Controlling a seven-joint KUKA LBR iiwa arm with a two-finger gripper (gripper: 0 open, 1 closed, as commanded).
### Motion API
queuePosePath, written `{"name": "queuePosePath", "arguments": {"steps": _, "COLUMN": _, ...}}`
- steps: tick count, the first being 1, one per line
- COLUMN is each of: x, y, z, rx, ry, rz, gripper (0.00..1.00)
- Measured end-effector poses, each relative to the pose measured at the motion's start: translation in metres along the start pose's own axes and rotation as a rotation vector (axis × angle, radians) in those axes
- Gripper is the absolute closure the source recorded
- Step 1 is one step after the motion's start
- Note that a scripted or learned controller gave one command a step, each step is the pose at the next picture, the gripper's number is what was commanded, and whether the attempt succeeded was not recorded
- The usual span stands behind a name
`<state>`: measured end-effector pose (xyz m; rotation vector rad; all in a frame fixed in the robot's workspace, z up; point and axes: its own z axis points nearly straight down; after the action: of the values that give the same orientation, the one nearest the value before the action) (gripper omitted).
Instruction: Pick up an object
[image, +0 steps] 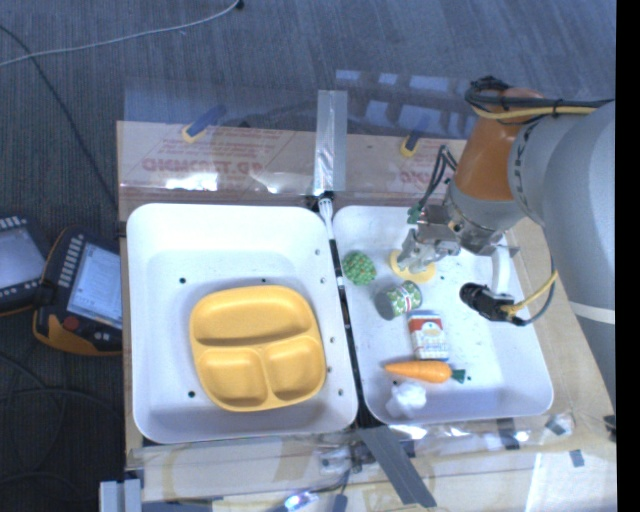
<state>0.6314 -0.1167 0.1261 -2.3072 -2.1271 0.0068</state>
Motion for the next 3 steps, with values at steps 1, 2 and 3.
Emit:
{"name": "queuePosePath", "arguments": {"steps": 1, "x": -0.008, "y": -0.043, "z": -0.182, "rx": -0.006, "ry": -0.001, "rz": -0.235, "gripper": 1.00}}
{"name": "queuePosePath", "arguments": {"steps": 2, "x": -0.043, "y": -0.066, "z": -0.308, "rx": -0.008, "ry": -0.003, "rz": -0.291, "gripper": 1.00}}
{"name": "queuePosePath", "arguments": {"steps": 3, "x": -0.040, "y": -0.113, "z": -0.269, "rx": -0.005, "ry": -0.003, "rz": -0.381, "gripper": 1.00}}
